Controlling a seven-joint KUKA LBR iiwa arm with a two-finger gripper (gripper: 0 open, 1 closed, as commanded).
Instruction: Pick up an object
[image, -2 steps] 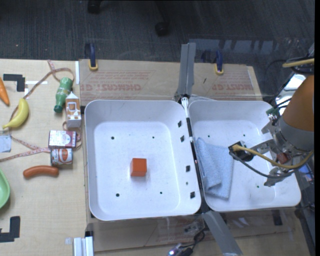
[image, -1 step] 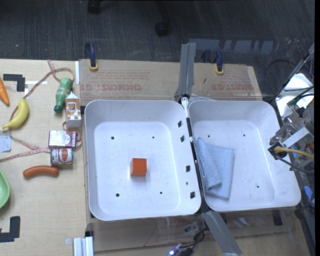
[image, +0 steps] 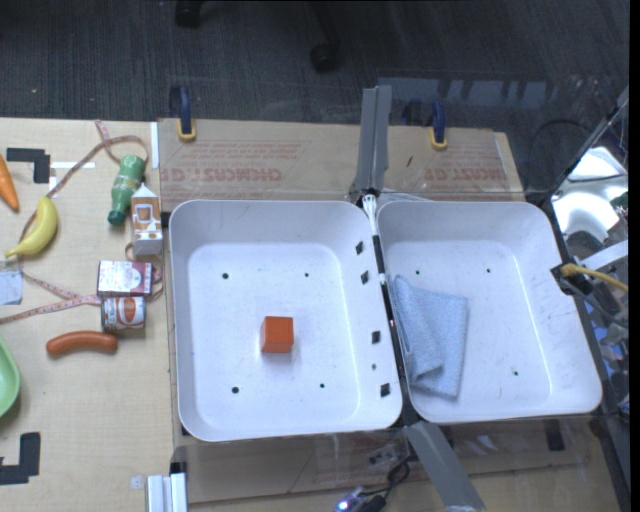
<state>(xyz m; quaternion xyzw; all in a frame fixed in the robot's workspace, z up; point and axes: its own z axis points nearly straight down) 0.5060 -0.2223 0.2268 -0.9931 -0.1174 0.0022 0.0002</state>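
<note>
View: camera view, from above at a slant.
Left bin: shallow white plastic bin (image: 215, 395), its floor dotted with small dark holes.
Task object, first candidate: small orange-red cube (image: 278, 334), resting flat on the left bin's floor a little below centre, well apart from all four walls, with nothing touching it.
Right bin: matching shallow white plastic bin (image: 505, 300), joined to the left one along the central divider.
Task object, second candidate: crumpled grey-blue cloth (image: 432, 335), lying against the right bin's left wall, beside the divider.
Desk: pale wooden desk (image: 90, 430) left of the bins, carrying a yellow banana (image: 36, 228), a green plastic bottle (image: 126, 185), a reddish sausage-shaped item (image: 82, 344) and a small tin can (image: 124, 313). All lie outside the bins and do not bear on the step.
Fingers: state cannot be told.
Step in hand (judgement): approach and selection; no object appears lifted.
Recommended target (judgement): the cube. It is rigid, isolated and offers parallel faces; the cloth is limp and crowds the wall.
Method (judgement): descend vertically over the cube's centre with the fingers spread wider than the cube, line them up with two opposite faces, then close just above the floor.
Risk (judgement): an off-centre descent could nudge or tip the cube rather than capture it.
</note>
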